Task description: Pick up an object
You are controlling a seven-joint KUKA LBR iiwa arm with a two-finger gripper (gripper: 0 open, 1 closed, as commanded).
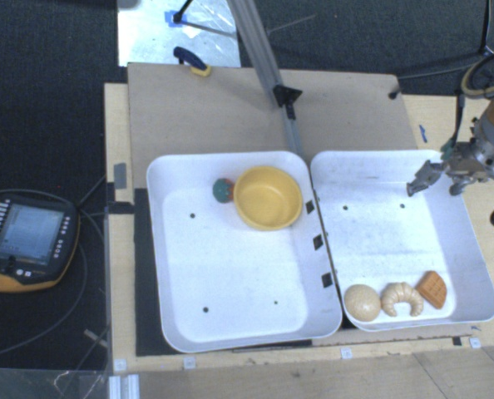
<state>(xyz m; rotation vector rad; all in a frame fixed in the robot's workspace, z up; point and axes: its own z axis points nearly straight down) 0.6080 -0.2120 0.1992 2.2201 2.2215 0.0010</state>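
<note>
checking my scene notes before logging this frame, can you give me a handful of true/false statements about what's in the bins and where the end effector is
1. The yellow bowl sits in the left bin. True.
2. The small green ball lies inside the bowl. False: it lies beside the bowl, at its left rim.
3. Three food items lie along the near edge of the right bin: a round bun, a croissant and a waffle. True.
4. The end effector grips the croissant. False: it is over the far right part of the right bin, apart from the food items, with nothing between its fingers.
</note>
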